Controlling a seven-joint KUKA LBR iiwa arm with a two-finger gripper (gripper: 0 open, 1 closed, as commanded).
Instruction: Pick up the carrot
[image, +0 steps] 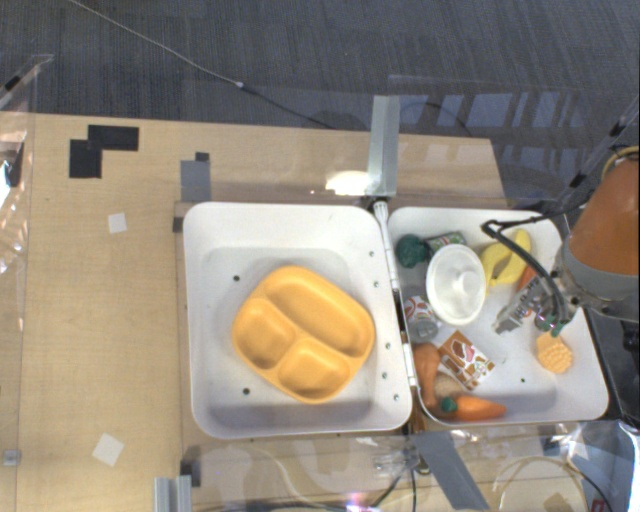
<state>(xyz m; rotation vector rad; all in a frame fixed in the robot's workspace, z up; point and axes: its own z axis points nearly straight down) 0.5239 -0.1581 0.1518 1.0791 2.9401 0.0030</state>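
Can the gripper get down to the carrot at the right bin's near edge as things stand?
Probably yes: the carrot lies uncovered from above, though the bin wall and a snack packet crowd it. The gripper hovers nearby.

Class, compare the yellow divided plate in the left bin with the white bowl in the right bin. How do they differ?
The yellow divided plate is yellow, the white bowl white. The plate is much larger and split into compartments; the bowl is a single round cup. The plate lies alone in its bin; the bowl sits crowded among other items. Both rest upright, open side up.
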